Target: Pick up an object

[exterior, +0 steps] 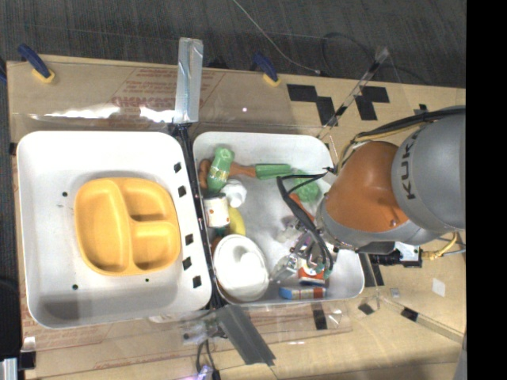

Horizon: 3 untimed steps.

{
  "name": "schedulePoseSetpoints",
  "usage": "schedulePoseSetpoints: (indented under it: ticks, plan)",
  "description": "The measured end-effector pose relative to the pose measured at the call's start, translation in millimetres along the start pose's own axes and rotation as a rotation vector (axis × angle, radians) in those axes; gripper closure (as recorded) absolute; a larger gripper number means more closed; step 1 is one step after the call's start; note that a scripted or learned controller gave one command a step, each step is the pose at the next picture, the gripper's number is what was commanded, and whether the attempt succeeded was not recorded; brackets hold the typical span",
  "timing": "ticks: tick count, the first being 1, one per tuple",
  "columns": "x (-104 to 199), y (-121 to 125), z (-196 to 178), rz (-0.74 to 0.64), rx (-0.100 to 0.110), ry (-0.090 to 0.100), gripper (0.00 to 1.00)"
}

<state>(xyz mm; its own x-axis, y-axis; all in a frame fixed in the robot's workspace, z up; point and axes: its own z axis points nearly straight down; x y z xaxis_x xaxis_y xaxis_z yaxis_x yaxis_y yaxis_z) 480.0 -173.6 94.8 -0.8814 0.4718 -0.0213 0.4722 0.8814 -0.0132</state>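
Objects piled in the right bin (261,139), mostly along its left wall and near edge. Green bottle (219,165) at the far left corner, long axis running from the far wall toward the near side, slightly tilted. Green marker (273,170) just beside it, long axis left to right, parallel to the far wall. White bottle with label (215,210) and yellow item (236,222) stacked against the left wall, below the green bottle. White bowl (240,266) upright in the near left corner, touching the left wall and the near rim. Red and blue marker (302,293) flat along the near wall, long axis left to right.

Open room: bare bin floor in the centre, between the green marker and the bowl.

Left bin (40,212) holding a yellow divided tray (127,225), centred, clear floor on all sides.

End effector (305,253) low in the right bin's near right area, amid cables and small items, just right of the bowl. Finger state: cannot tell; tips hidden in clutter. Arm (396,188) entering from the right, orange band over the bin's right wall, wrist angled down and leftward. Both bins on the counter (412,339).
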Motion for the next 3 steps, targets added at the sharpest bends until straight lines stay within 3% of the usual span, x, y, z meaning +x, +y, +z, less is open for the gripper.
schedulePoseSetpoints:
  ticks: [1, 2, 3]
  plan:
    - [-30, 22, 2, 0.009, -0.002, 0.005, 0.00]
    - [-67, 8, -8, -0.031, -0.014, 0.018, 0.00]
    - [-60, 17, 2, 0.113, -0.013, 0.022, 0.00]
